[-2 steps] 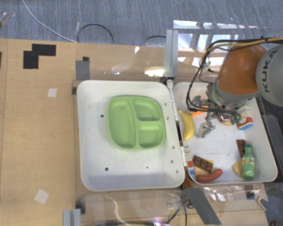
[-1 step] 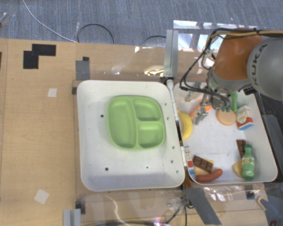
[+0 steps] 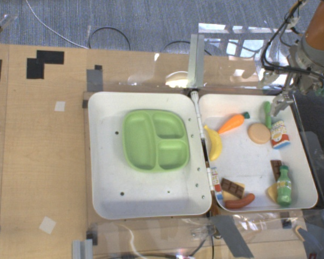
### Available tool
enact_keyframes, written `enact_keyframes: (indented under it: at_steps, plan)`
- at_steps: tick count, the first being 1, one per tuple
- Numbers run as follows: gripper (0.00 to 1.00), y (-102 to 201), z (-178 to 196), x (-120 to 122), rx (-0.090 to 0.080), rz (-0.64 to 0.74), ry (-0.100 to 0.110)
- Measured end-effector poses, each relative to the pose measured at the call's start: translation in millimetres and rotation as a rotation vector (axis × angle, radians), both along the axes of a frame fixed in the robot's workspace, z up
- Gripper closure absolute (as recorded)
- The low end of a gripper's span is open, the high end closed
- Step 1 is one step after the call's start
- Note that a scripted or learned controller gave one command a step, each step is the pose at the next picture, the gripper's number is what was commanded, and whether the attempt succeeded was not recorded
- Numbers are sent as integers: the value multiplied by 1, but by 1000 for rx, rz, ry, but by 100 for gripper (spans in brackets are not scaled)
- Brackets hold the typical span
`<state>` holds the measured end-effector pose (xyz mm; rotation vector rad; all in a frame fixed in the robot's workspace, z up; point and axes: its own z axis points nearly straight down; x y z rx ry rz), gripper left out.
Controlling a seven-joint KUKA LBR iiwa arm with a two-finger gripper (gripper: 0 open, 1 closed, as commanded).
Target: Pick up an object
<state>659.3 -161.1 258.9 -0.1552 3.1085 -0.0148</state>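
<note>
While your arm [image 3: 313, 34] reaches in over the far right corner of the right bin [image 3: 243, 104], the fingers [image 3: 281, 104] hang just above that bin's back right area, and honestly you can't tell if they're spread or pressed together, they're too small and blurry against the white.

Nothing shows between them, so no pick to report.

Stuff you've got around them: a green stick-shaped item [image 3: 267, 114] sits right beside the fingers on their left, touching or nearly so. Just below them is a small white carton with red and blue print [image 3: 279, 134], and next to that, a round tan cookie-looking thing [image 3: 258, 133]. Further left of the fingers you'll see the carrot [image 3: 231, 123] and past it the banana [image 3: 214, 142] along the bin's left wall.

Well below the fingers, toward the near edge: a green bottle [image 3: 283, 186] lying over something yellow, a brown chocolate bar [image 3: 275, 169] beside it, another chocolate piece [image 3: 231, 188] and a red sausage [image 3: 240, 201].

Way off to the left, the other bin [image 3: 102, 198] holds a green divided plate [image 3: 155, 140].
</note>
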Motion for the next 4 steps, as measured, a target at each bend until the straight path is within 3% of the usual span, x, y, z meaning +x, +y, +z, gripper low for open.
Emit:
enact_keyframes:
  at_steps: [1, 2, 3, 4]
  plan:
    - [0, 49, -104, 10, 12, -6, 27]
    - [0, 71, -163, 11, 10, -111, 24]
    - [0, 14, -69, 6, 1, 176, 13]
    - [0, 78, -168, 12, 5, 157, 14]
